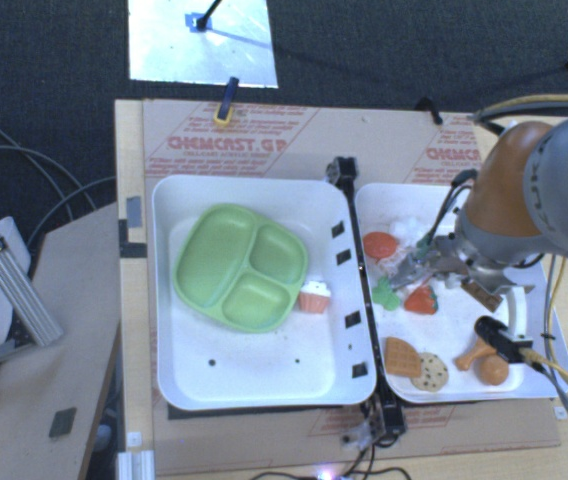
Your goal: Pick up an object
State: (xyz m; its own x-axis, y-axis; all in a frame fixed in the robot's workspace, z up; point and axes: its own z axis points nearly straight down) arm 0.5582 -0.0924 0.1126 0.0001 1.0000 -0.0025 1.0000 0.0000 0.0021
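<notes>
My gripper [411, 271] hangs low over the middle of the right bin [539, 383], with the grey arm reaching in from the right. Just below it lie a red strawberry [422, 302] and a green toy piece [385, 294]. A red tomato [380, 244] sits just up and left of it, and some white pieces [402, 227] lie behind. Nearer the front edge are a tan cracker [400, 356], a round cookie [430, 372] and an orange drumstick [487, 365]. I see nothing lifted clear of the bin floor.
The left bin [189, 378] holds a green divided plate [241, 265] with a small pink and white cupcake [314, 297] at its right side. A black divider [359, 288] with clips runs between the bins. Cardboard lies under both.
</notes>
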